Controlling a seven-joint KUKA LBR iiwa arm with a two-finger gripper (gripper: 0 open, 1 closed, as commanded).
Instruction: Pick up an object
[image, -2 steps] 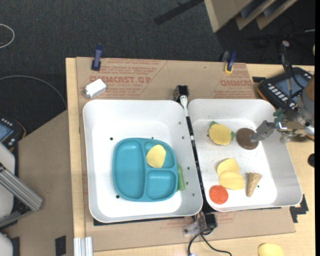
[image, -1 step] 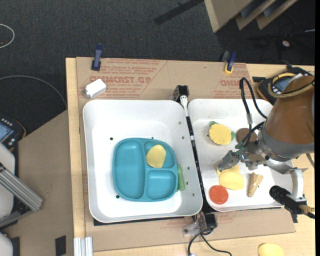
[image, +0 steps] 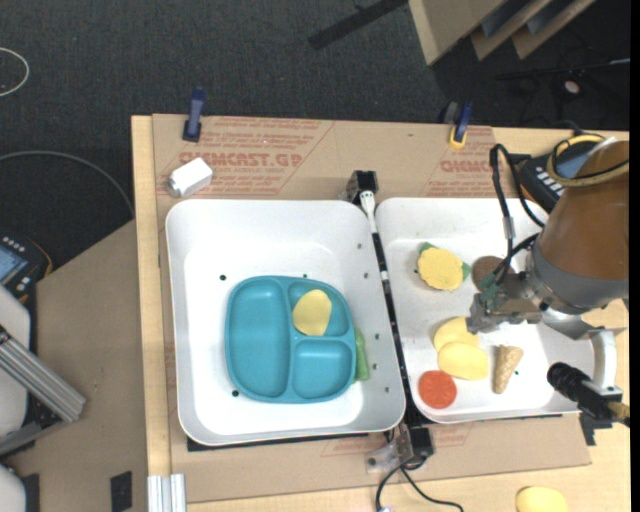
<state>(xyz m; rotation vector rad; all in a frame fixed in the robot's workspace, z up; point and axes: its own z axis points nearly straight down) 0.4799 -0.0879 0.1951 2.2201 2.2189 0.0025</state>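
Desk (image: 300, 150): cardboard-faced top carrying two shallow white bins side by side, apparently so that things can pass from one to the other.

Left bin (image: 200, 250): holds a teal divided plate (image: 262, 340); a pale yellow piece (image: 312, 313) sits in its upper right compartment, a green sliver (image: 361, 355) beside its right edge.

Right bin (image: 400, 225): holds the loose toy foods I may pick from, all near its middle and front.

My arm (image: 590, 230): enters from the right, wrist low over the right bin. My gripper (image: 495, 310) hangs just beside the yellow lumps; whether it is spread or closed I cannot tell.

Yellow round on green leaf (image: 441, 268): flat, no clear axis.

Two yellow lumps (image: 460, 352): touching, the nearest candidates, I judge; their shared long axis runs upper left to lower right.

Red round (image: 436, 389): at the front wall.

Tan cone (image: 506, 366): long axis near upright in view, narrow end toward the front.
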